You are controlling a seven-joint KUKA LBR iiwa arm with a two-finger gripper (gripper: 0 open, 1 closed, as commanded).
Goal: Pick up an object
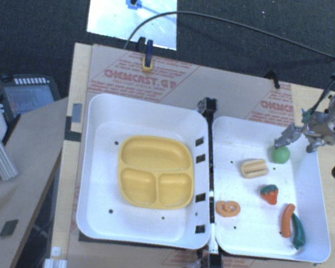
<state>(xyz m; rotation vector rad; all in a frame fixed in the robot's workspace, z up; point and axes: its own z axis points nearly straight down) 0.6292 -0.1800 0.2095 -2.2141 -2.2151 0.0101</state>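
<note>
The green ball (281,155) is the object nearest the claw (300,138) and, by that nearness, the likely target. It rests on the floor of the right bin (319,184), near the far wall, just below and slightly left of the fingertips. From this view it cannot be told whether a fingertip touches it.

Claw state: the two fingers are spread, one (285,138) reaching out over the ball, the other closer to the wrist. Nothing is pinched between them.

Handling, as a judgement: the ball looks like a small toy food piece, light and fairly stiff, with a smooth rounded skin. It may roll or squirt out under an off-centre squeeze. Grip across its widest part, with the fingers centred on either side.

Other items, relative to the claw:
- A tan bun (254,168) lies below and to the left.
- A red strawberry (269,193) lies farther below.
- An orange pretzel (227,208) lies well below, near the divider.
- A carrot (292,224) lies well below, near the front.

The left bin (96,169), well apart, holds a yellow tray (154,172).
</note>
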